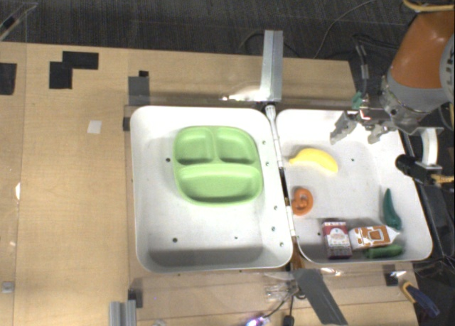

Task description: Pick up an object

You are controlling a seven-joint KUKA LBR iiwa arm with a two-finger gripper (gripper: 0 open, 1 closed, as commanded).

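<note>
My gripper [359, 131] hangs over the far part of the right bin [359, 193], its two fingers spread apart and open with nothing between them. A yellow banana [313, 160] lies just below and left of it. An orange ring-shaped piece [302, 201] rests near the bin's left wall. Two small boxes, one dark red [336, 238] and one orange and white [369, 236], sit at the near edge. A green pepper-like piece [390, 208] lies at the right, and another green piece [385, 251] lies by the front rim.
The left bin [153, 239] holds a green divided plate [216, 163]. A metal post [272, 62] stands behind the wall between the bins. Cables run at the far right behind the arm.
</note>
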